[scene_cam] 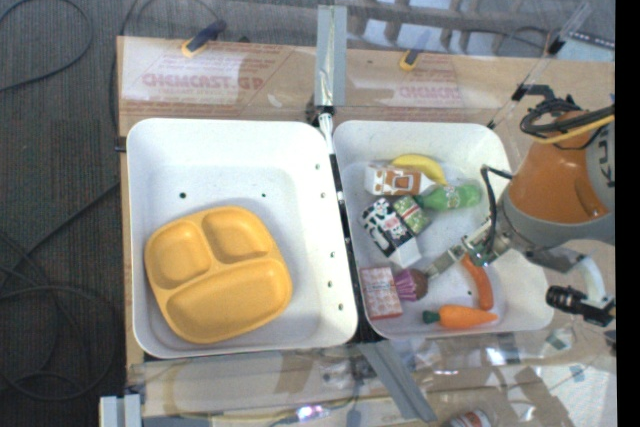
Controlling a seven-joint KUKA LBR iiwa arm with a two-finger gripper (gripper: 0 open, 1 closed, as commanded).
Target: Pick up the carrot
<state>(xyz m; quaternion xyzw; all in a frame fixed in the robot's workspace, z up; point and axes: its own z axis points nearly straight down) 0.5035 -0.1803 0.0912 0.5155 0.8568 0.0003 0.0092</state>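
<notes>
The carrot [465, 317], orange with a green stub at its left end, lies flat near the front wall of the right bin [350, 215]. My gripper [468, 253] reaches in from the right, low over the bin's right side, a little behind the carrot. Just under the gripper lies a slim orange-red piece [481, 283], between the gripper and the carrot. The wrist's orange band [555, 183] rises above the bin's right wall.
The right bin also holds a banana [421, 166], a green item [452, 197], a brown carton [391, 181], a black-and-white carton [385, 225], a pink box [380, 292] and a purple piece [411, 285]. A yellow divided tray [218, 273] sits in the left bin [160, 155].
</notes>
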